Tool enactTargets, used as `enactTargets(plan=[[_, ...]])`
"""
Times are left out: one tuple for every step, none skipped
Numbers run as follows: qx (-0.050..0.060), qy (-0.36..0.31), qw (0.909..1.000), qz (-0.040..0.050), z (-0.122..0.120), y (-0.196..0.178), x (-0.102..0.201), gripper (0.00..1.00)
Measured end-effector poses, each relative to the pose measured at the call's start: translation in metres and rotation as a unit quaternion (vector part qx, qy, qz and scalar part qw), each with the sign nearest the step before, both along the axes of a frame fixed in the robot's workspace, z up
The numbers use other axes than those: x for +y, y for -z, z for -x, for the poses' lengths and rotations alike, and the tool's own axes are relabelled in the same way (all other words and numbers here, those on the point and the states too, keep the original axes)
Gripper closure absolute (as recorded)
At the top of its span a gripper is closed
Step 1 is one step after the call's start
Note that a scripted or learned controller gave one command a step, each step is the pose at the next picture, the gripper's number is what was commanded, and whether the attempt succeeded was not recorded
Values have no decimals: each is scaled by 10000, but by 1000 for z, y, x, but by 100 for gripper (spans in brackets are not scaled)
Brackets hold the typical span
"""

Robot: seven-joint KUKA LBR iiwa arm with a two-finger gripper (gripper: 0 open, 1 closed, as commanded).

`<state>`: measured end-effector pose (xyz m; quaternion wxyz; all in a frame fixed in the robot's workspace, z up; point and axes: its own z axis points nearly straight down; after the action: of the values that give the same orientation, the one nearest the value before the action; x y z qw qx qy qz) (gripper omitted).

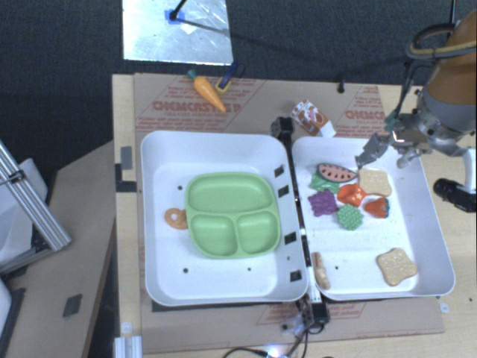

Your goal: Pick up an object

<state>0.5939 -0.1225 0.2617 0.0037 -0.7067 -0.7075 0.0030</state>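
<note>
Grey two-finger gripper, its finger state impossible to tell, hovers at the right bin's twelve o'clock rim, with the nearest candidate, a pale square toast slice, just toward six o'clock.

Both bins are white. In the left one lies a pale green divided tray, with a tan ring at its nine o'clock. The right bin's cluster: a watermelon slice, red with a green rind (dark seed specks), a purple piece, a speckled green piece, orange-red pieces, and beige toast at five o'clock. An orange carrot lies on brown cardboard.
</note>
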Motion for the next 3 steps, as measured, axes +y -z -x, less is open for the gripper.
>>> enactTargets(plan=[[-54,-10,10000,7,-2,-6,0,0],[-39,-6,10000,4,-1,36,4,0],[-31,1,10000,3,2,82,-4,0]])
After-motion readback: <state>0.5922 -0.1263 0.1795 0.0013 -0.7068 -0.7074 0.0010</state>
